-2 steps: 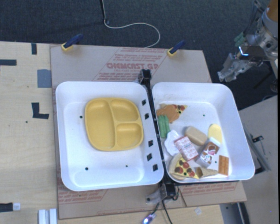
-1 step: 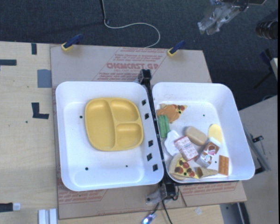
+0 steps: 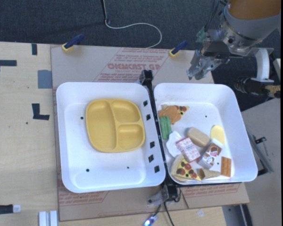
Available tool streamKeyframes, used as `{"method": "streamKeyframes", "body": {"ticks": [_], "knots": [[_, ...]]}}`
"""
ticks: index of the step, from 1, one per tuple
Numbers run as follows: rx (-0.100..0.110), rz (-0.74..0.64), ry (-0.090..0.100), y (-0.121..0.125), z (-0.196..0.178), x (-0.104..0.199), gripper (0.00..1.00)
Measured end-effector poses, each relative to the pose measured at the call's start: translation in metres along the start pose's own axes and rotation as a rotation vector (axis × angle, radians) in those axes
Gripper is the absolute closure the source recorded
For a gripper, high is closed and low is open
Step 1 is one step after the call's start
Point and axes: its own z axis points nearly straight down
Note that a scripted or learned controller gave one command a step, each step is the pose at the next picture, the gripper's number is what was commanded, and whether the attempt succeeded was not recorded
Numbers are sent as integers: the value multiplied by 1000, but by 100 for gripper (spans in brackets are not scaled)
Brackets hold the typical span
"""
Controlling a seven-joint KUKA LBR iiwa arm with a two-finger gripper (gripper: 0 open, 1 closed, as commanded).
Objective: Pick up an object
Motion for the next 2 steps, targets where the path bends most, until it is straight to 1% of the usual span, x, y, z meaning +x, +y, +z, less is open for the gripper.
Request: {"method": "streamKeyframes", "body": {"ticks": [1,2], "knots": [[-29,-7,1,17,-131,42,100],[1,1,-1,-28,-6,24,100]]}}
